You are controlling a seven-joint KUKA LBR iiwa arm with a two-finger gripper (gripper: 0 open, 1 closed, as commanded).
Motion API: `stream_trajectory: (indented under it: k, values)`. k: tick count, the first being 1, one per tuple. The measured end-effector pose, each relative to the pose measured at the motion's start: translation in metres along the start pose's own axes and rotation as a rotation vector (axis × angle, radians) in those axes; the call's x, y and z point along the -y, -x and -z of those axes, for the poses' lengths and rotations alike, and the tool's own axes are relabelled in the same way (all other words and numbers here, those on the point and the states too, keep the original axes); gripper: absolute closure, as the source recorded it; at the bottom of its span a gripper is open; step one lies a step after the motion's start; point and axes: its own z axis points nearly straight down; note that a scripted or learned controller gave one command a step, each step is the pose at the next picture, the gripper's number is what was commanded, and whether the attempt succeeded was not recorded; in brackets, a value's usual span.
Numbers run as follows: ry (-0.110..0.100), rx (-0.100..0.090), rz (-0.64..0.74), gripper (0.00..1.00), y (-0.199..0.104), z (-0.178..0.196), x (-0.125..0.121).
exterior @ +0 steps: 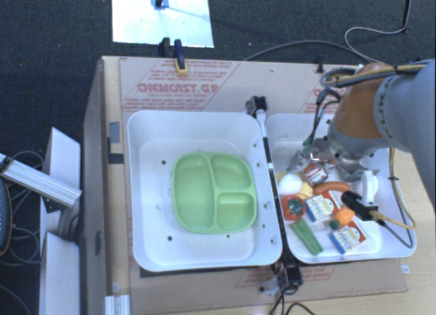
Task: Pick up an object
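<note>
The right bin (286,129) holds several toy foods: a white egg (289,183), a red round piece (294,207), a green stick (308,237), an orange sausage (332,188), a small orange piece (343,216) and two blue-and-white cartons (319,207) (347,238). My gripper (314,159) is lowered into this bin's far half, just above a red-and-white item (315,172) and right of the egg. The wrist hides part of the pile.
In the left bin (150,238) lies a light green divided plate (214,192). A black bar (267,150) runs along the rim between the two bins. The bench's cardboard top (177,88) lies behind them.
</note>
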Motion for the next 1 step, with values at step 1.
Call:
stream_trajectory:
  k: [1]
  values:
    - [0.004, 0.001, 0.000, 1.00, 0.0002, 0.0110, -0.0011]
